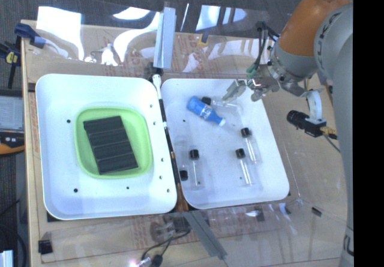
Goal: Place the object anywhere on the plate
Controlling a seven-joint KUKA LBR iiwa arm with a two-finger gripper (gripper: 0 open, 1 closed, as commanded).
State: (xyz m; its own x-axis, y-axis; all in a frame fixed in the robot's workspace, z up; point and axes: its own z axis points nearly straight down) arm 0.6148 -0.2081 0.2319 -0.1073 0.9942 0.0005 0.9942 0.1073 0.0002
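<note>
Camera view: gripper [243, 89] hangs over right bin's [273, 158] far edge, fingers spread, clasping nothing.

Just beside it, a blue bottle [204, 110] lies tilted on the bin floor; three clear vials [249, 143] rest nearer the camera. Across the divider, the left bin's [51, 140] green plate [141, 134] bears a dark ridged block [110, 143].
</note>
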